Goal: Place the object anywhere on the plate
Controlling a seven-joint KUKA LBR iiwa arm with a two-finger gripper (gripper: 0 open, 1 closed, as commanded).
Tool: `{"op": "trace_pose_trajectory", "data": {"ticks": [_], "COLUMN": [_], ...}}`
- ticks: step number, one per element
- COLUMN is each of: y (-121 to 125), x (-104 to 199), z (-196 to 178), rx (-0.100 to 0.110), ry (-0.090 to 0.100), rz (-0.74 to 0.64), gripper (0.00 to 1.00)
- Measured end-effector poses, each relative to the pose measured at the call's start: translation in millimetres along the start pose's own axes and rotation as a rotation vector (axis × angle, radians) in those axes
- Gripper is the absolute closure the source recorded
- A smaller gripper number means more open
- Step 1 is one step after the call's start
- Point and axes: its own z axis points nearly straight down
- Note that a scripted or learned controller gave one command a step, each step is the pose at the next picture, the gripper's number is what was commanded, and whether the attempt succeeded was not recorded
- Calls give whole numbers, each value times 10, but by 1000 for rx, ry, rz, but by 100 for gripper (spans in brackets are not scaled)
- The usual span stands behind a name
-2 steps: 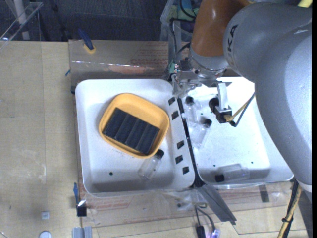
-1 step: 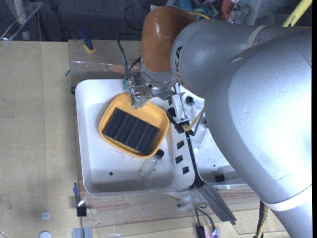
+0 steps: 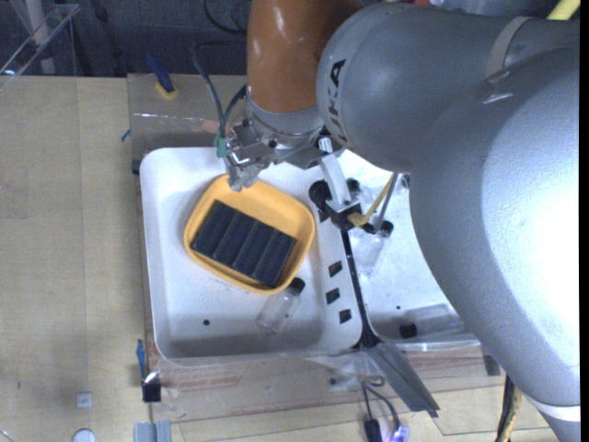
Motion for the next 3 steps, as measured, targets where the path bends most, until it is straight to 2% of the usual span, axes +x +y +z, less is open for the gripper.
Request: {"op": "trace_pose_trajectory", "data": {"ticks": [1, 2, 3], "y": [215, 251, 273], "x": [-125, -51, 48], "z": [325, 115, 330], "rx": [-1, -2, 4], "ry": [-1, -1, 3], "rz": [-77, -195, -456], "gripper": [100, 100, 100]}}
